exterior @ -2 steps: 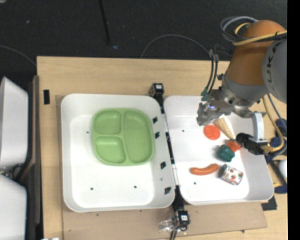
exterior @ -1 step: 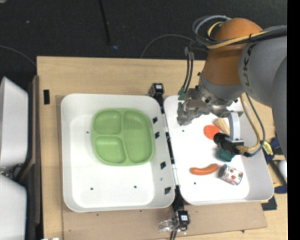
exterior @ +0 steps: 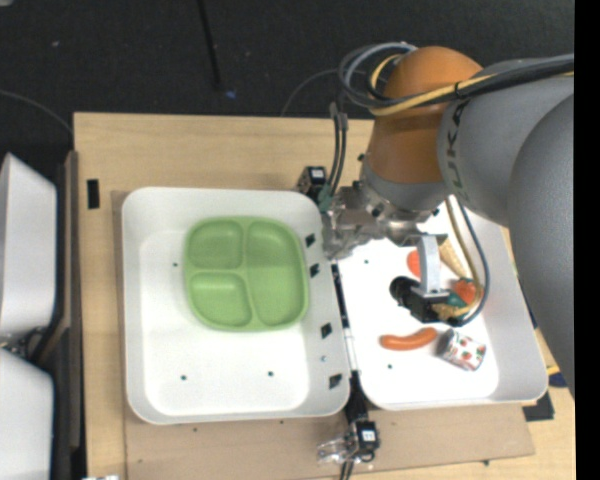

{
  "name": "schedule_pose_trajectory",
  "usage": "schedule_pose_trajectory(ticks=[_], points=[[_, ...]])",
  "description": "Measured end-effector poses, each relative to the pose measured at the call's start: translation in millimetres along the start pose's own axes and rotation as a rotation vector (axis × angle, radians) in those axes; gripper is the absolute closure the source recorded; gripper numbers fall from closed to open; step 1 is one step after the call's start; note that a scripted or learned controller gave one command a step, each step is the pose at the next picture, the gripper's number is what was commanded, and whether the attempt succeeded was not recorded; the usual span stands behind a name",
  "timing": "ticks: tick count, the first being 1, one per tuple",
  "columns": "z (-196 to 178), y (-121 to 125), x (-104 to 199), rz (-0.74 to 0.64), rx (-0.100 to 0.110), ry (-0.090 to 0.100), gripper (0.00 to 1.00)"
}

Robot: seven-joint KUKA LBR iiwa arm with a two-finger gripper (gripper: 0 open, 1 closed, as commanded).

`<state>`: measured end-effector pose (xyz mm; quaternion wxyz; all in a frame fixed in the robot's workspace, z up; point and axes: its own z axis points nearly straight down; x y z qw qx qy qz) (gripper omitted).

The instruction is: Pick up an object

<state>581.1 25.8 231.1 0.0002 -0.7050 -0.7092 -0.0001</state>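
A green divided plate (exterior: 247,272) lay in the left bin (exterior: 220,373) on the wooden surface (exterior: 180,138). Just right of the plate, over the seam between the bins, hung the hand (exterior: 337,234); whether it was apart or together could not be told. Farther right of the plate and slightly lower, in the right bin (exterior: 510,368), lay an orange sausage (exterior: 408,341) with a small white box (exterior: 462,349) beside it, both well apart from the hand.

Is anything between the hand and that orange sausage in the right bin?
Nothing visible does. The hand is over the far left corner of the right bin; only bare floor separates it from the orange sausage. A spotted box lies beside the sausage, off the path.
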Motion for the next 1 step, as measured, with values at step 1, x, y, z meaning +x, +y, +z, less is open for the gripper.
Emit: schedule_pose_trajectory(ticks=[1], points=[[-8.5, -12.0, 48.2, -0.001, 0.000, 0.001, 1.00]])
